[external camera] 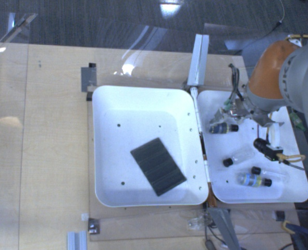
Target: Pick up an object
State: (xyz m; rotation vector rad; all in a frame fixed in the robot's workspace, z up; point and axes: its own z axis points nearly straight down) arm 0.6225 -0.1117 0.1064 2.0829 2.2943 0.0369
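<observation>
We saw a small bottle (223,128) lying on its side near the upper left of the right bin (294,191), its long axis running left to right, dark cap toward the right. It looked clear with a dark band. The jaws (232,110) hovered just above it; whether they were wide or narrow we could not tell. Lower in that bin lay a second small bottle (255,180) and a black cap (227,162). Left of the right bin, the left bin (107,108) held a dark ribbed slab (158,166), tilted. Both bins sat on a pale wooden bench (39,139), grey carpet beyond.
</observation>
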